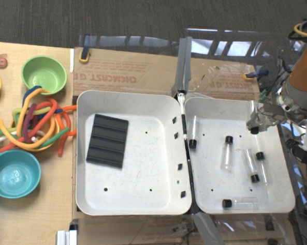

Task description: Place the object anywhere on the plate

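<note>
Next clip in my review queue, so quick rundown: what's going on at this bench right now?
A grey arm with an orange band reaches in from the right, its gripper over the far right corner of the right bin. Several clear vials with black caps lie scattered on that bin's floor, none visibly held. A dark ribbed plate lies in the left bin with nothing on it. Bowls and colored cords sit off to the left.

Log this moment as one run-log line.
gripper: above right bin back edge, grasp unclear | clear tubes: loose in right bin | black ridged plate: left bin, nothing on it

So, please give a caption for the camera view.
Gripper above right bin of capped tubes; black ridged plate in left bin.
</note>
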Motion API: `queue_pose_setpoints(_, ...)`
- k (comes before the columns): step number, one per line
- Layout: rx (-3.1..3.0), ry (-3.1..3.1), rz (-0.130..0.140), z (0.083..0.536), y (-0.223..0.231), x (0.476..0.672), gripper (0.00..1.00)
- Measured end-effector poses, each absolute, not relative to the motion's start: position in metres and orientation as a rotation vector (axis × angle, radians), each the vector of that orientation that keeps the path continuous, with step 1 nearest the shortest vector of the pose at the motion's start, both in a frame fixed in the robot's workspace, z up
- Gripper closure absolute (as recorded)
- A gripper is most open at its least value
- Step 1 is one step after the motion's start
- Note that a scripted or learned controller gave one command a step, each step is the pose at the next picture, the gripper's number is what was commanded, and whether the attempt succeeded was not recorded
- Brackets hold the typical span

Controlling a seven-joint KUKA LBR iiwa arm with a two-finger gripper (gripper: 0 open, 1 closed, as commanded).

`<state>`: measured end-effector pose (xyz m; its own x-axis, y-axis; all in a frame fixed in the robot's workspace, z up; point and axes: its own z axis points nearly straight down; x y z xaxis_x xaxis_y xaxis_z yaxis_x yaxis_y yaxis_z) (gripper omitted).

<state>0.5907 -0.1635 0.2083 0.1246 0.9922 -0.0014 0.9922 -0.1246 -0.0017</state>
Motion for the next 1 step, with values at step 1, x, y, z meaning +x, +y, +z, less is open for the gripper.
queue_pose_setpoints(1, -2.202, -2.241, 0.004, 0.1819, -0.1881, 0.6319, 1.0)
